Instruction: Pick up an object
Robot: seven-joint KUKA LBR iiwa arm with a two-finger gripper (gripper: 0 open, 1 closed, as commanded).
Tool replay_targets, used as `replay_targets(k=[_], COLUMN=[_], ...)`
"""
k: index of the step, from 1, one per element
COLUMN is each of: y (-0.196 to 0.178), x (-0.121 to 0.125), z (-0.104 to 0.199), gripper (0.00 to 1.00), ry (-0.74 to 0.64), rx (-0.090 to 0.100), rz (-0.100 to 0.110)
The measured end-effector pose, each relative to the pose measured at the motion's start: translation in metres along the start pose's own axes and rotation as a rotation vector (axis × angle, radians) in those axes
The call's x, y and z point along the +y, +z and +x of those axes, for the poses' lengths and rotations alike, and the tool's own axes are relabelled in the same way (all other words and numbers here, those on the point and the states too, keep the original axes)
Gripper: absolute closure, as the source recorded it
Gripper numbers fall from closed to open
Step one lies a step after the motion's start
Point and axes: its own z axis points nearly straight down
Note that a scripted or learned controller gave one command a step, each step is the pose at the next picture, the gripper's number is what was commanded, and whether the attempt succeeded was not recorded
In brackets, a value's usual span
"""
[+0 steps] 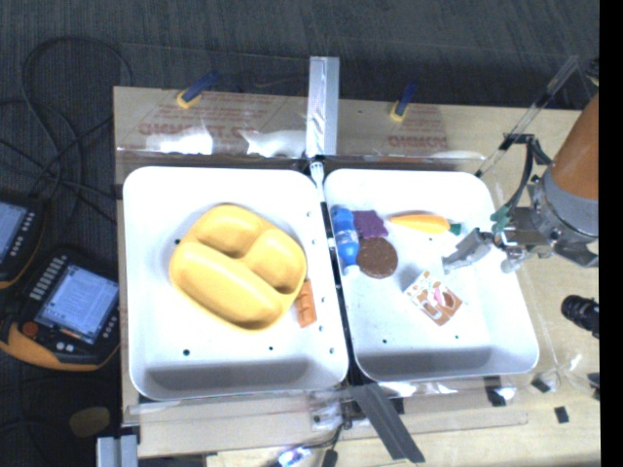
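Camera view: fingers over right bin, above patterned packet; clenched or released, cannot tell.

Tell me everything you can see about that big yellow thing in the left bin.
The big yellow thing is a smooth, glossy, rounded lump, plastic-looking, with creases dividing it into three bulging lobes. It lies flat on the floor of the left bin, taking up much of its middle and slanting from upper left to lower right. A small orange piece sits against its lower right edge. The gripper is over the right bin, well away.
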Motion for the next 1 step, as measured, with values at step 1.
replay_targets(k=[1], y=[0.0930], x=[0.0405], z=[-0.0388], gripper=[0.00], ry=[-0.103], rx=[0.001], rz=[0.000])
